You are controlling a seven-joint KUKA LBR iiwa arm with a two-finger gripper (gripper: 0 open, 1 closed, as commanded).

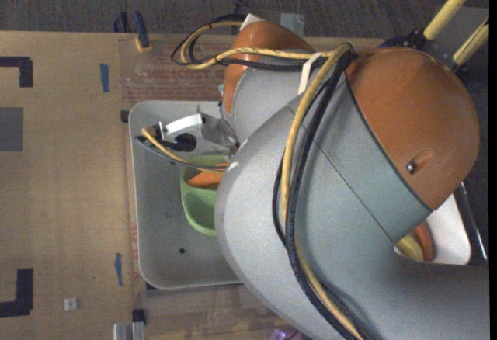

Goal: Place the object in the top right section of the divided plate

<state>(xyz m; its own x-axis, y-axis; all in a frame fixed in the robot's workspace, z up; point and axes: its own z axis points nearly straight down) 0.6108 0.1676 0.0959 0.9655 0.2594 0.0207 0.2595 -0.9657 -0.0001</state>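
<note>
A light green divided plate (198,206) lies in the left white bin (151,199); the arm hides most of its right side. An orange object (206,178) rests in the plate's upper visible part, just under the wrist. My gripper (220,143) hangs over the plate's top edge, close above the orange object. The arm's grey body covers the gripper's tip, so I cannot tell whether it touches the orange object.
The bulky grey and orange arm (349,175) spans the view's middle and right. A corner of the right bin (458,241) shows an orange item (424,237) and a yellow one (411,250). Bare bin floor lies left of and below the plate.
</note>
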